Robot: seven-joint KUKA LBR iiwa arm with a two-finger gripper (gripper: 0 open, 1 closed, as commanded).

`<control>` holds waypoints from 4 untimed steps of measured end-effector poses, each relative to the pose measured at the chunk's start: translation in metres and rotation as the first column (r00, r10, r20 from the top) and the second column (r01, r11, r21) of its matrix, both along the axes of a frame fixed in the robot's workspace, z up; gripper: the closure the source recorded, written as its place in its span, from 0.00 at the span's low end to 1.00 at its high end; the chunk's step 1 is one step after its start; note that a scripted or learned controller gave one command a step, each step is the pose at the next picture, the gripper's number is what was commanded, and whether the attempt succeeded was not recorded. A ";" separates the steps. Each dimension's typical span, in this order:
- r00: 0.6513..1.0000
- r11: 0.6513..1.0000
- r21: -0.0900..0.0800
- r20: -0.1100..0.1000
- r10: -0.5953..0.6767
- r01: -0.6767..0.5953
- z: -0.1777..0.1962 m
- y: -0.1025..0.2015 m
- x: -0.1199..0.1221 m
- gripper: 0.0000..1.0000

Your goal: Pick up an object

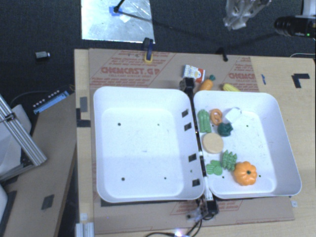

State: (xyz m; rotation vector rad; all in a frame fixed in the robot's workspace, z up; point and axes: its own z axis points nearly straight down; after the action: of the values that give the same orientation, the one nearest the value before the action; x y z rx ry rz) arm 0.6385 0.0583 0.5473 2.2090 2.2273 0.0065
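Several small toy foods lie in the right bin, gathered toward its left wall: a bright orange pumpkin with ribbed sides and a green stem sits near the front, a ridged green piece is just beside it to the left, and a flatter green piece lies next to that. Behind them rests a pale tan disc, smooth and round like a cracker. Farther back are a long bumpy green vegetable, an orange ring shaped like a pretzel or doughnut, a dark green lump, and a white angular piece that nearly blends with the bin's surface. Both bins are shallow, glossy white plastic with rounded corners; the left bin has a plain floor marked by a few dark dots. They sit side by side on a brown printed cardboard sheet on the table. Behind the bins on the cardboard lie a small carrot, a yellow piece, and a little white and red carton. The gripper hangs high above the back of the table, well apart from every object, touching nothing and with nothing visible between its pale fingers; whether they are spread or closed cannot be told from this blurred view.
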 end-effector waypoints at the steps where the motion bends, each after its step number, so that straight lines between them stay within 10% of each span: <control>1: 1.000 1.000 0.000 -0.001 0.001 -0.001 -0.001 0.000 0.000 0.00; 2: 1.000 1.000 0.000 0.003 0.004 -0.004 0.011 0.000 0.000 1.00; 3: 1.000 1.000 0.000 0.002 0.005 -0.005 0.011 0.000 0.000 0.00; 4: 1.000 1.000 -0.001 0.005 0.009 -0.009 0.023 0.000 0.000 1.00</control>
State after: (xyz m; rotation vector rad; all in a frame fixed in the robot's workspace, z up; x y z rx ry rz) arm 0.6389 0.0583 0.5698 2.1963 2.2341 0.0118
